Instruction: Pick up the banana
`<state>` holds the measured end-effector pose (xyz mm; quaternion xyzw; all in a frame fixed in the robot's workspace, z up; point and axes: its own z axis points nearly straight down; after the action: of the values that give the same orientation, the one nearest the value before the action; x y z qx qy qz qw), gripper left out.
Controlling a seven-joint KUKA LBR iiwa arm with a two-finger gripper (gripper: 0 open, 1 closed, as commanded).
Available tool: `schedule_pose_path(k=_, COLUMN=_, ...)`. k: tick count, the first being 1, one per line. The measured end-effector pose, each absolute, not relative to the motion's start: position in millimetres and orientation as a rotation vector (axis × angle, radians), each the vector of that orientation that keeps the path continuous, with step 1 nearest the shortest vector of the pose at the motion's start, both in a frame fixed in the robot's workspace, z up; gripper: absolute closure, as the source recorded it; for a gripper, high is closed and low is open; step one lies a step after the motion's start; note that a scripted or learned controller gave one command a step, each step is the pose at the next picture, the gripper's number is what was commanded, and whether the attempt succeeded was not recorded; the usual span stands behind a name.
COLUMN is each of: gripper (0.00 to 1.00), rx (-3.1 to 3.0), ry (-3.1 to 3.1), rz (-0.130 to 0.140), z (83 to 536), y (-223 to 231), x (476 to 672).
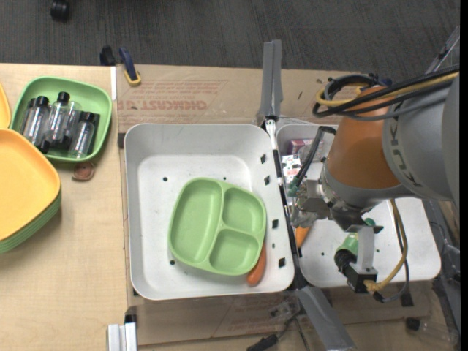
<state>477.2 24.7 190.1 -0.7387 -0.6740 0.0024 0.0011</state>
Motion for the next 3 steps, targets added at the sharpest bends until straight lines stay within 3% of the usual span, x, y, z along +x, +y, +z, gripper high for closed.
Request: schedule_pose_path(k=3, gripper=1.00, rx=-2.140, ry=-2.295, rz=0.010, z=189.4, y=27.7, x=476.7)
